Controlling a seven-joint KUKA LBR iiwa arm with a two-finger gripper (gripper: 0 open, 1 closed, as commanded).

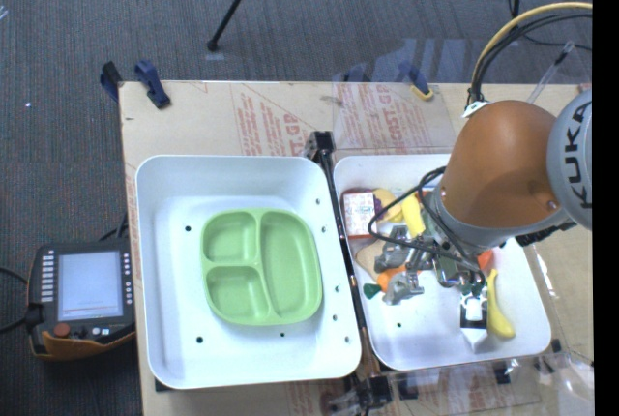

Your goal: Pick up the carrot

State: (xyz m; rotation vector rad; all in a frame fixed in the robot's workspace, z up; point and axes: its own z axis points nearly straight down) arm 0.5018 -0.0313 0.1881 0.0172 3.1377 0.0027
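The carrot (383, 282) lies in the right bin (426, 351) near its left wall. It is small and orange, with a dark green top pointing left, and the gripper's metal parts cover most of it. My gripper (404, 275) hangs low over the bin, directly above and just right of the carrot. The arm's orange band (503, 163) hides the bin's middle and back right.
In the right bin are a red-and-white packet (359, 210), yellow pieces (410, 211), a banana (499, 309) and an orange-red bit (486, 259). The left bin (164, 308) holds a green divided plate (261, 266). A tablet (85, 293) sits off the bench's left.
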